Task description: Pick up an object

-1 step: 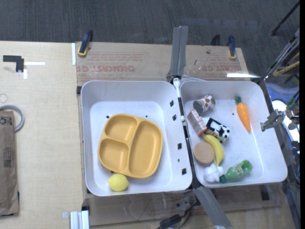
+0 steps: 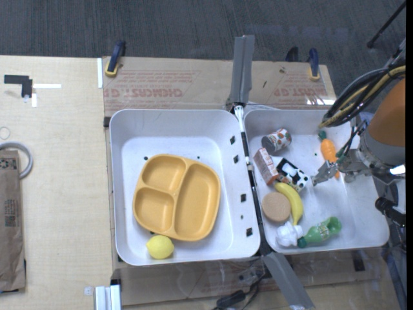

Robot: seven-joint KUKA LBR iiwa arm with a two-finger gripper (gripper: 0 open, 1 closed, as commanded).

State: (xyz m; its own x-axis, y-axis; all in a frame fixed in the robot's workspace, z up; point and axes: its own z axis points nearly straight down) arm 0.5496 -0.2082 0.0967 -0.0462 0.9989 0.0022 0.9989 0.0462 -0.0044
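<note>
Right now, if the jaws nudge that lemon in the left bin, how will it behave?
The lemon looks round and smooth, so it would probably roll rather than slide. It sits against the yellow divided plate near the left bin's front wall, so it should stop quickly. It likely feels firm and light.

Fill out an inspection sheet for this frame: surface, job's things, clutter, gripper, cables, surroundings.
Surface: wooden bench bearing a left bin and a right bin, side by side.
Job's things: right bin holds a banana, carrot, green bottle, small can, brown packet, black-and-white toy, tan disc. Left bin holds a yellow divided plate and a lemon.
Clutter: brown paper bag at the bench's left edge.
Gripper: gripper low in the right bin, beside the black-and-white toy, under the carrot; nothing seen between its fingers.
Cables: black and yellow cables loop over the arm.
Surroundings: cardboard sheet behind the bins, held by blue clamps.
</note>
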